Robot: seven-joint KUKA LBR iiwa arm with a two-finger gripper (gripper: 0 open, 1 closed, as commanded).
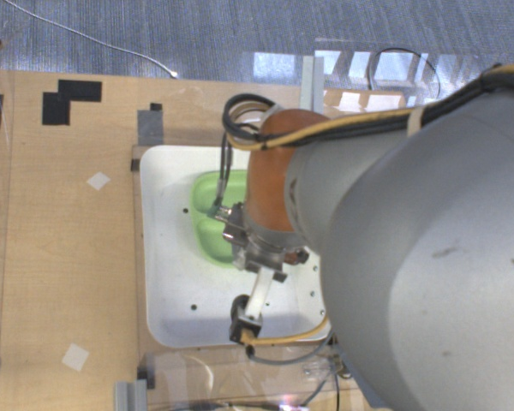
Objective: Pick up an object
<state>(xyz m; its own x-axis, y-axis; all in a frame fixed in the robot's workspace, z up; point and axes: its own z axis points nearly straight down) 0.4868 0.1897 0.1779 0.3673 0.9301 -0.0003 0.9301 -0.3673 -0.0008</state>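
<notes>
Green plastic, a soft-looking object (212, 217), lay in the white bin (167, 255) at centre frame as the arm's end effector (259, 251) hung low beside it, apparently placed for a pick; whether it was released or clenched could not be told.

Arm (411, 229) grey, orange band (274, 169) above wrist, black cables (240, 114) looped over it, yellowish cable (283, 339) below. Bin (167, 229) white, a few dark specks. Lime green object (210, 217) in it. Bench (60, 255) light tan wood with black block marks (68, 99). Floor (240, 15) grey-blue, ribbed.
</notes>
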